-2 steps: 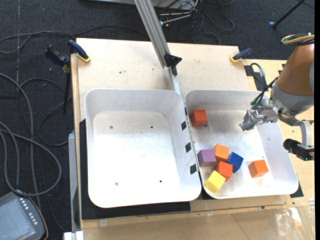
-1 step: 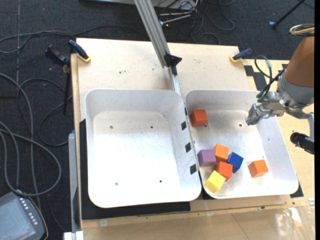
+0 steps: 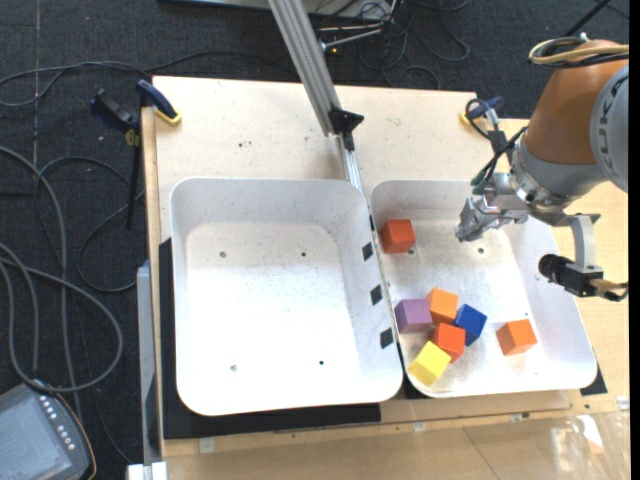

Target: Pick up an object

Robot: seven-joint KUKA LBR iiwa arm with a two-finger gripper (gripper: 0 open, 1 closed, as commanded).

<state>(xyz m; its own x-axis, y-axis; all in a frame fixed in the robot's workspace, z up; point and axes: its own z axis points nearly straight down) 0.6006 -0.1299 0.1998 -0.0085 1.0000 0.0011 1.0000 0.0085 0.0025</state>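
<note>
Dark carpet-like floor (image 3: 60, 28), cables (image 3: 40, 188), pale bench (image 3: 250, 128).

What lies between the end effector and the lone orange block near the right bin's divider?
Nothing visible. The end effector hangs over the right bin, and just bare white floor separates it from the orange block. The clustered blocks sit nearer the front.

tool (image 3: 473, 224) fingers — too small to tell

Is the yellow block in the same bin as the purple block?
Yes, the yellow block lies in the right bin, just below the purple block.
</note>
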